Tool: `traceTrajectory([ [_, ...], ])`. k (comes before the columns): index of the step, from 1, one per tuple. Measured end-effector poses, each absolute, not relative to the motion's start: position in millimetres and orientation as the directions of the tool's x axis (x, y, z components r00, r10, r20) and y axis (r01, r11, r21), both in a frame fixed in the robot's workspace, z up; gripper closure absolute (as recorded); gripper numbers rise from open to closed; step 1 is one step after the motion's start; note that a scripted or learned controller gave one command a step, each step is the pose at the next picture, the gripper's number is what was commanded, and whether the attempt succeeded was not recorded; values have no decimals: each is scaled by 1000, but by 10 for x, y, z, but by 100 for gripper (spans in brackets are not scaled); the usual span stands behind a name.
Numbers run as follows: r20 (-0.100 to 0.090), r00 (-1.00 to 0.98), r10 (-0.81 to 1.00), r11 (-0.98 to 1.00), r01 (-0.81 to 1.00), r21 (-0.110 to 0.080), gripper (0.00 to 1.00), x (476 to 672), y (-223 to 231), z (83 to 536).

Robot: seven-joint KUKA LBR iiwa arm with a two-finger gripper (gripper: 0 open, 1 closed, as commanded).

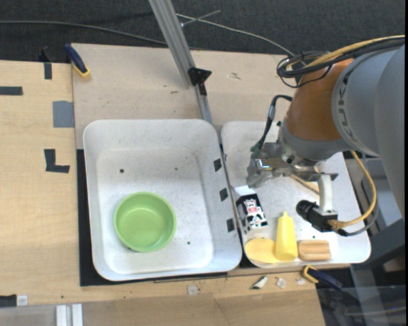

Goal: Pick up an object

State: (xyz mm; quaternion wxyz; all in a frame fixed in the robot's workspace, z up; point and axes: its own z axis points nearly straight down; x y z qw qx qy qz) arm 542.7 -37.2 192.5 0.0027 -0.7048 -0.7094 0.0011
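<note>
Here, reaching in from the right over the right bin.

Bent steeply down, orange band above the wrist, with the gripper low over the bin's left half, just above a small black-and-white box; state of the jaws impossible to tell. Nearer the front rim: a yellow bottle, a yellow round piece, a tan block. In the left bin, a green bowl.

You have two white bins: the left bin and the right bin. You see one green bowl, one yellow bottle, one yellow disc, one tan block and one small printed box.
</note>
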Motion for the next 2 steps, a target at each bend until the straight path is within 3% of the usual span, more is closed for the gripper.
traceTrajectory([
  [2, 3, -8, 1000, 8, 1000, -4, 100, 5769, 756, 1958],
])
